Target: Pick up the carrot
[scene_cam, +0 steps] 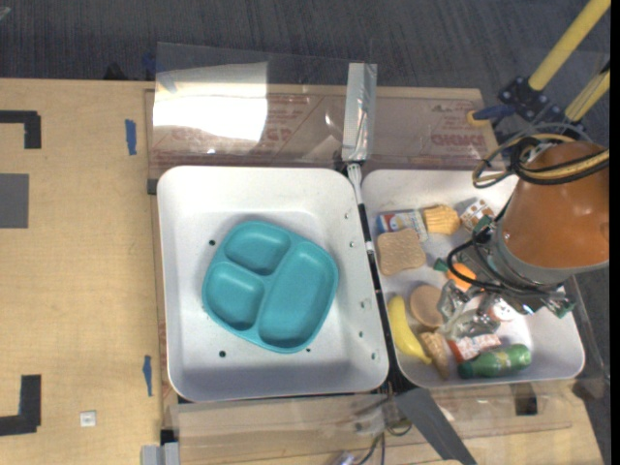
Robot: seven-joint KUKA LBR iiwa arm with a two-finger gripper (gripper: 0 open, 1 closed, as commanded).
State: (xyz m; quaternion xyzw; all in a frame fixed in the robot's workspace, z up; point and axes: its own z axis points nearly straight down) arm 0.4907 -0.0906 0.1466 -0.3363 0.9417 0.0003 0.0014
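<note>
An orange sliver that looks like the carrot [462, 273] peeks out in the right bin [572, 356], mostly hidden under the arm's wrist and cables. My gripper [465, 310] is low in that bin, just in front of the orange sliver, above a red-and-white packet [477, 343]. The arm's big orange band [557, 216] covers the bin's right half. Nothing can be made out held in the gripper.
Around the gripper lie a banana [405, 327], a round cookie [424, 304], a toast slice [400, 252], a yellow cracker [441, 220], a brown stick [439, 353] and a green vegetable [499, 359]. The left bin [184, 260] holds a teal divided plate [271, 284].
</note>
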